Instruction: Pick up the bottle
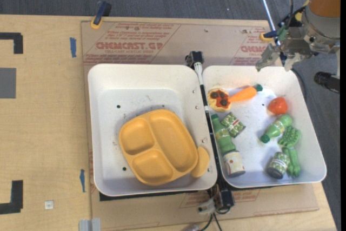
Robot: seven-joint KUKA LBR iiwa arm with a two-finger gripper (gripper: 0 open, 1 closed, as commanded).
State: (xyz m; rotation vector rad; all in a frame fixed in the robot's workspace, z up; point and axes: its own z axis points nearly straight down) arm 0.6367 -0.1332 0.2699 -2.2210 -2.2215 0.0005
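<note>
Bottle [275,129] lies in right bin [312,132] beside tomato [278,106].

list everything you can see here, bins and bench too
bins: 2, white, side by side on the bench
divided tray: 1, yellow, in the left bin
carrot: 1, orange with green tip, right bin, far side
pizza slice toy: 1, yellow with red topping, right bin, beside the carrot
tomato: 1, red, right bin, far right
small bottle: 1, green, right bin, middle right
large bottle: 1, green with a white and red label, right bin, along its left wall
can: 1, grey-green, right bin, near right corner
leafy vegetable: 1, green, right bin, right side
cardboard sheet: 1, brown, under the bins
gripper: 1, grey, above the right bin's far right corner
</note>
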